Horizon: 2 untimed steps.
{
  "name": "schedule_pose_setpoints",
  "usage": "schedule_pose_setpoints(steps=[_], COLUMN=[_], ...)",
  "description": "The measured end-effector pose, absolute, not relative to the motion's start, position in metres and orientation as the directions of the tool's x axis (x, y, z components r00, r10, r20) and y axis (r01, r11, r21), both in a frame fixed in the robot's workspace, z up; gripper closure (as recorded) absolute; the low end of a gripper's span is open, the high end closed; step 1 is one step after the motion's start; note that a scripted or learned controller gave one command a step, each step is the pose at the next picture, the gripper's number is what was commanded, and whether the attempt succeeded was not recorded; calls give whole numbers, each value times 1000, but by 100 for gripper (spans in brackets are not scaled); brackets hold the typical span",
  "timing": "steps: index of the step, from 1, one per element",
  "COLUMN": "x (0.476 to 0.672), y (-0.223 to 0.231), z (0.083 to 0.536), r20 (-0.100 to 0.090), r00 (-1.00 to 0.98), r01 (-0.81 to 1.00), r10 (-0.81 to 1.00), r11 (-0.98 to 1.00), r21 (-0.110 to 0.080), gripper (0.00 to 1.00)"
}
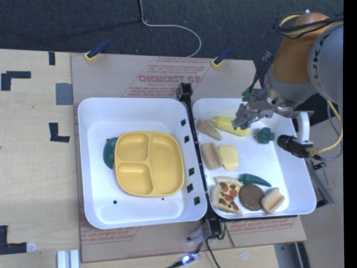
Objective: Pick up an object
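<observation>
My gripper (pixel 244 118) hangs low over the back of the right bin (pixel 290 169), directly above the right end of a yellow banana-shaped toy (pixel 226 124). A tan ridged piece (pixel 207 129) lies just left of that toy. Right of the gripper sits a small dark green round toy (pixel 264 134). Further forward lie a bread loaf (pixel 210 156), a pale yellow block (pixel 228 157), a green pepper (pixel 255 179), a pizza slice (pixel 227 195), a brown disc (pixel 251 196) and a bread roll (pixel 272 200). The gripper's body hides where it meets the yellow toy.
The left bin (pixel 134 113) holds a yellow divided plate (pixel 149 163) with a dark green object (pixel 109 152) poking out from under its left edge. A black divider with clips (pixel 191 149) runs between the bins. A black cable part (pixel 293 144) hangs off the wrist.
</observation>
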<state>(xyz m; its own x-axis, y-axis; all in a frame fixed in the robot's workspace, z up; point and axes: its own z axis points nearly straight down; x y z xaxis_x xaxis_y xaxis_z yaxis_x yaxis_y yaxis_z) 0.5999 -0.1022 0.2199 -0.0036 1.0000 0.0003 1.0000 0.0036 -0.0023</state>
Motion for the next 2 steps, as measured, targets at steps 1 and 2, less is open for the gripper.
schedule_pose_setpoints(steps=[1, 2], x=[584, 585], y=[-57, -11], z=[215, 220], r20=[1, 0], r00=[-5, -5], r01=[1000, 1000], r10=[1000, 1000], r11=[5, 5], r21=[-4, -1], gripper=[100, 100])
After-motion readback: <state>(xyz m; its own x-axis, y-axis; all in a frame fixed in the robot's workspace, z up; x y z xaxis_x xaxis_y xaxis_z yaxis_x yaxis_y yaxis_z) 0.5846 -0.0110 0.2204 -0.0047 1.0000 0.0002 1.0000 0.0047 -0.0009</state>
